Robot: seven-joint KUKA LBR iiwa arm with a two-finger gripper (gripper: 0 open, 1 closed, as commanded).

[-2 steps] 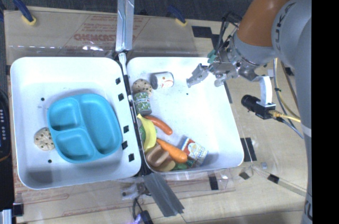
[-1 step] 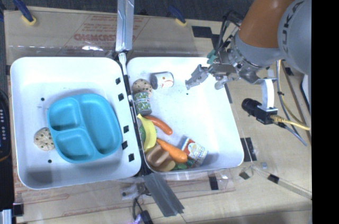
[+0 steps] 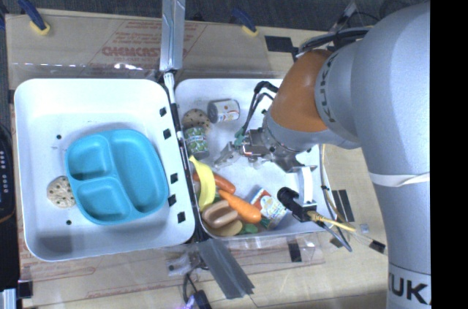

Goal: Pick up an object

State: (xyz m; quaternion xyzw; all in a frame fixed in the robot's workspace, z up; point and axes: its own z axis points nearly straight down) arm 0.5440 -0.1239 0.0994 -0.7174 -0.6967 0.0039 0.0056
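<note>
The right bin [image 3: 191, 92] is crowded along its left wall with a cookie [image 3: 193, 118], banana [image 3: 205, 180], carrot [image 3: 242, 207], hot dog [image 3: 221, 217] and a small can [image 3: 224, 110]. The gripper [image 3: 235, 146] hangs over the bin's middle, beside the banana and below the can; I cannot tell how its jaws stand. The left bin [image 3: 29, 99] holds a blue divided tray [image 3: 115, 175] and another cookie [image 3: 61, 191], on a cardboard-covered bench [image 3: 95, 37].

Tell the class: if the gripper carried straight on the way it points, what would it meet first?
The gripper points toward the divider side of the right bin. It would probably meet the green-labelled jar first, above the banana, though depth is unclear.
</note>
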